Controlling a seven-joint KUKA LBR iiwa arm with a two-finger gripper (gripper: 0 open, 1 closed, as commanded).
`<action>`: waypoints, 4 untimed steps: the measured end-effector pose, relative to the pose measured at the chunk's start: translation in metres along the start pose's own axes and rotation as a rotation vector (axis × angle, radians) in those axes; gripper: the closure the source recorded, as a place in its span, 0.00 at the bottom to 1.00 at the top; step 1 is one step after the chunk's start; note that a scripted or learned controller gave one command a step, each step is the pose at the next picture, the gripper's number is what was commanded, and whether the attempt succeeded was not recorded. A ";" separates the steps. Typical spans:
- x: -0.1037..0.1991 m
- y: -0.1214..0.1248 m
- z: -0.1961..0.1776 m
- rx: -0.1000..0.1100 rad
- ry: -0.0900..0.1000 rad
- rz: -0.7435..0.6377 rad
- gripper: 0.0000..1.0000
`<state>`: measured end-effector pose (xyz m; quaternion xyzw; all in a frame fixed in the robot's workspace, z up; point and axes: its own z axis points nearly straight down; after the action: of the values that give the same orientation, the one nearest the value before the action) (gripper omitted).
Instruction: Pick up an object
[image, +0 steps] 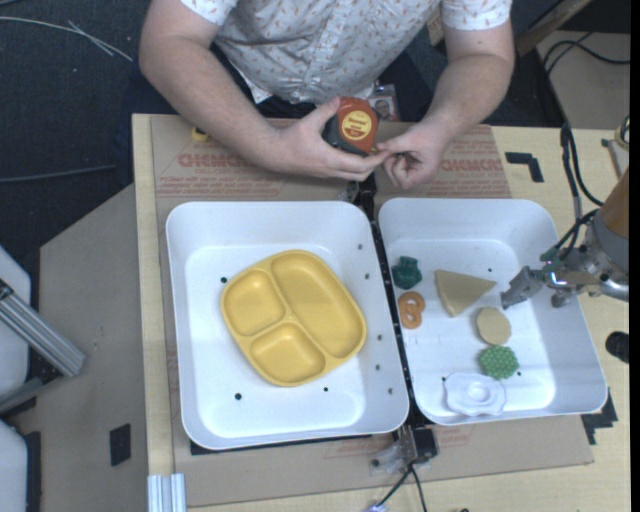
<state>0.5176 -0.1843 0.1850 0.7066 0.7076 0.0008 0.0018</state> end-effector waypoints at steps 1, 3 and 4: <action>-0.005 -0.004 0.035 0.003 0.001 0.001 0.00; -0.001 0.002 0.067 0.004 0.001 0.002 1.00; 0.006 -0.001 0.026 0.003 0.001 0.001 1.00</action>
<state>0.5167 -0.1779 0.1587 0.7071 0.7071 0.0002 0.0004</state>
